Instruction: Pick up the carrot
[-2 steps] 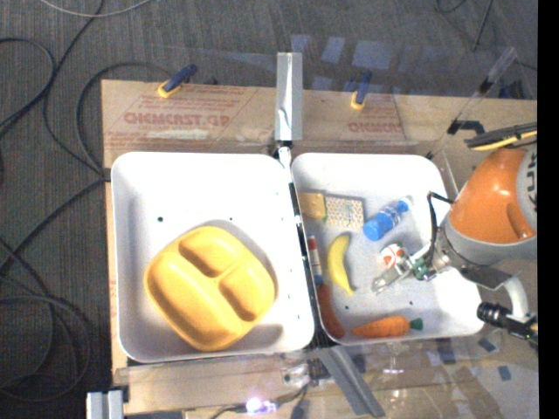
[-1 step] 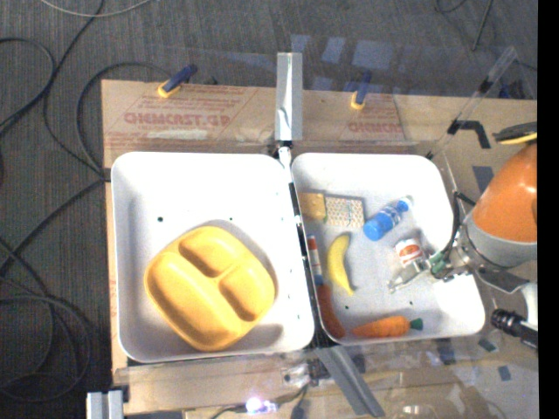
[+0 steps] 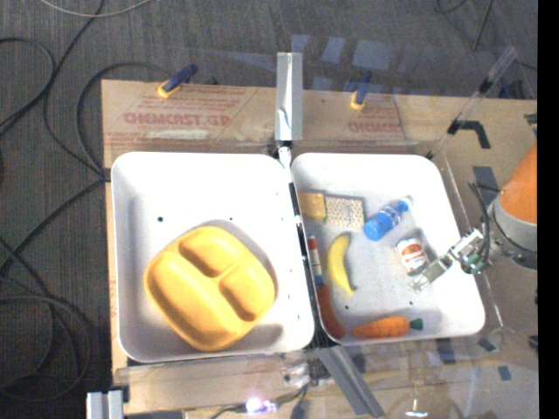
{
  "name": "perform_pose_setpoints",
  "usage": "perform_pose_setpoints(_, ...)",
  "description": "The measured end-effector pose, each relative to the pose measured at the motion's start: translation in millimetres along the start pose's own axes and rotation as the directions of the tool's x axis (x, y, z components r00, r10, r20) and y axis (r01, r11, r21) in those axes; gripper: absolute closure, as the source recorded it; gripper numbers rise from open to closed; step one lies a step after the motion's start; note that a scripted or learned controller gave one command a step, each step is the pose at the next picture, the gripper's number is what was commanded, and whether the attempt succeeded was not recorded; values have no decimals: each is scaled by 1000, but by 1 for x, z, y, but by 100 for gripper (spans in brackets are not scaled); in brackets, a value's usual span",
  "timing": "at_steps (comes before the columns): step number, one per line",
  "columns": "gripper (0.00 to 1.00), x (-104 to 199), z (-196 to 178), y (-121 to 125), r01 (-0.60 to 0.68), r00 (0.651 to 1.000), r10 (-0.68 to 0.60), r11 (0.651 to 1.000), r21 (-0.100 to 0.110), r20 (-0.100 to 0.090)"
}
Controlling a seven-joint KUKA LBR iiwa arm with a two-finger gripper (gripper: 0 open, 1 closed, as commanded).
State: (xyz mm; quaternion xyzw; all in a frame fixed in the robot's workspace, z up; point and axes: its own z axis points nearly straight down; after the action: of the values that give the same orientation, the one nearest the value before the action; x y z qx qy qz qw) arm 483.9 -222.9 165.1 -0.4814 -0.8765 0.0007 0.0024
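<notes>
Orange carrot (image 3: 382, 327) lies untouched at the right bin's (image 3: 454, 190) near edge; pickup not started. Hand (image 3: 439, 269) sits near the can (image 3: 411, 255), well apart from the carrot, grip state can't tell. Count: one carrot, one banana (image 3: 340, 263), one bottle (image 3: 385, 219), one yellow tray (image 3: 210, 285).

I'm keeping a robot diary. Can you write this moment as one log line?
carrot: lying in right bin, front | gripper: near can, away from carrot | pick: not yet done

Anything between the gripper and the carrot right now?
In the camera view, bare white bin floor separates the gripper from the carrot. The small can sits just beside the gripper, off that line.
</notes>
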Motion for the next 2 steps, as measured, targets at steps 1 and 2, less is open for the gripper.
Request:
perform_pose_setpoints(1,0,0,-51,1,-139,990,139,990,-1,0)
perform_pose_setpoints(2,0,1,62,1,134,991,-134,991,0,-3)
